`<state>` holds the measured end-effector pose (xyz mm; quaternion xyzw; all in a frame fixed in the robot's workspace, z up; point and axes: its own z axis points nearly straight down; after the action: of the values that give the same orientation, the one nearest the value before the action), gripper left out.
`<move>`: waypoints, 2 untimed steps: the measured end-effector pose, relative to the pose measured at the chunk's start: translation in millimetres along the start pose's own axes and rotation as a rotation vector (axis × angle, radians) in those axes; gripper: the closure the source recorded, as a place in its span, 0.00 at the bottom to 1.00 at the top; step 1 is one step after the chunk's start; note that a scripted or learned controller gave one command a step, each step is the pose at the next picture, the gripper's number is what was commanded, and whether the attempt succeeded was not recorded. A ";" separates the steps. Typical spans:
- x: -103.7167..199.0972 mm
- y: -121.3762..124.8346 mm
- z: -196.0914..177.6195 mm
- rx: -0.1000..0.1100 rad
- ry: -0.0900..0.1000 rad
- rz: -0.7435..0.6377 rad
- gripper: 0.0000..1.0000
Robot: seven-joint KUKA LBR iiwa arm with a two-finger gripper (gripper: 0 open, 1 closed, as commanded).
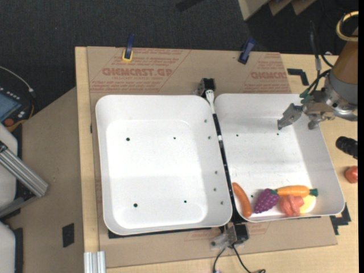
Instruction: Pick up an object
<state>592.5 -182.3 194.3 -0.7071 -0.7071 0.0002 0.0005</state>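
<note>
Two white bins sit side by side on the bench (170, 67). The left bin (114, 169) has bare white floor with a few small dark dots. The right bin (261, 158) has toy foods in its near corner, close to the front wall. There is an orange sausage shape (242, 199) leaning by the left wall. Next to it is a bunch of purple grapes (265, 200). An orange carrot (294, 190) with a green end lies just behind a pink-red toy (290, 205), and a yellow piece (308, 203) peeks out beside them. These toys are bunched up and touching.

The gripper (300, 116) is up over the far right part of the right bin, well apart from the toys. Its two fingers are spread wide with nothing between them. The grey arm (344, 90) comes in from the right side.
</note>
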 end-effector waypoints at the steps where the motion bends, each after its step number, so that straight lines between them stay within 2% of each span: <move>1: -12.8 -49.7 12.5 0.005 0.001 0.003 0.00; 2: 34.3 -114.7 -71.5 -0.006 0.000 -0.003 0.00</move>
<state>477.9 -148.0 266.0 -0.7060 -0.7082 -0.0019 -0.0014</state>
